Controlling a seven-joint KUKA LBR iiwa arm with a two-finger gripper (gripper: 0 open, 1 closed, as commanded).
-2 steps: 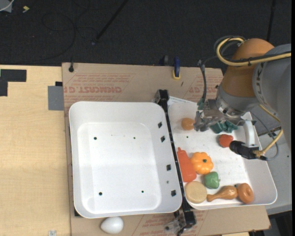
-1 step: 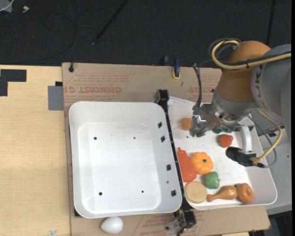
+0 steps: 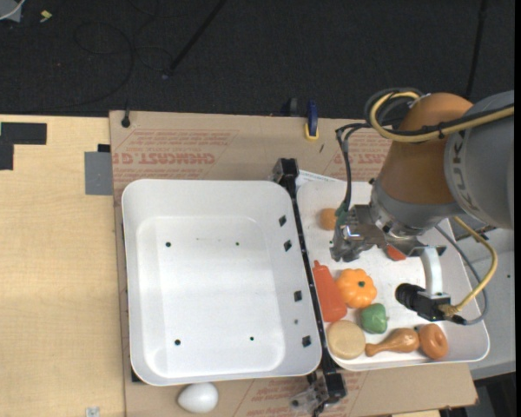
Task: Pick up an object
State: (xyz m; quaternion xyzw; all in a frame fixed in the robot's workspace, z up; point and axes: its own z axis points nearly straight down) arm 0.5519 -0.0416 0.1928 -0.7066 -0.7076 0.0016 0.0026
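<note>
My gripper hangs low over the upper middle of the right bin. Just below it lie an orange pumpkin and a red-orange piece against the bin's left wall. A small tan-orange item sits just up and left of the gripper, and a red item peeks out to its right under the wrist. Along the bin's near side lie a green piece, a pale round disc, a tan drumstick-shaped piece and a brown ring.
The left bin stands beside the right one, split from it by a black-clipped divider wall. A white egg-shaped object lies outside the bins on the cardboard at the front. The arm's orange band looms over the right bin's far side.
</note>
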